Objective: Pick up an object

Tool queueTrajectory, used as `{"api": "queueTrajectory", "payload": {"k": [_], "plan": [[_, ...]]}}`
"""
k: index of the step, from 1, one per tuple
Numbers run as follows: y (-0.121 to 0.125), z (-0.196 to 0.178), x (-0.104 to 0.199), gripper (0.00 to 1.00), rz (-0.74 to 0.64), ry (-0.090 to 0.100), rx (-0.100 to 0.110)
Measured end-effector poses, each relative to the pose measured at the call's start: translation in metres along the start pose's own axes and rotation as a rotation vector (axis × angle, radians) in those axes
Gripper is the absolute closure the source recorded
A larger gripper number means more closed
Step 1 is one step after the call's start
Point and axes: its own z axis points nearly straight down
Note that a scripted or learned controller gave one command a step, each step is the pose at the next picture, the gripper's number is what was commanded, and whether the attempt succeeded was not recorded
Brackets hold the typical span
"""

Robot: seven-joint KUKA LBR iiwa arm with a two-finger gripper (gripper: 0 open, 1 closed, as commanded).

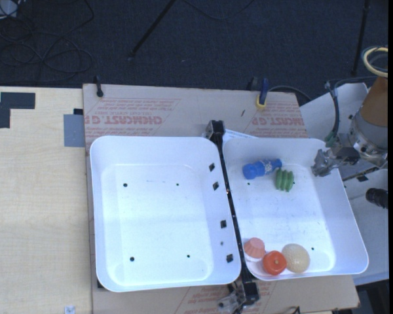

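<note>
The right bin holds a blue bottle-like object and a ribbed green piece near its far side. Near its front edge lie a pink round piece, a red-orange round piece and a pale cream ball, close together. My gripper hangs at the right bin's far right rim, right of the green piece and apart from it. Nothing shows between its fingers.
The left bin sits beside the right one, with a black divider between them. Both rest on a cardboard sheet. The arm's orange band and cables stand at the right edge.
</note>
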Motion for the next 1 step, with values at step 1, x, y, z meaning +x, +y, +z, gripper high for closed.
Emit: {"api": "queueTrajectory", "payload": {"k": [1], "plan": [[-0.0002,0.0006,0.0,0.0,0.0,0.0,0.001]]}}
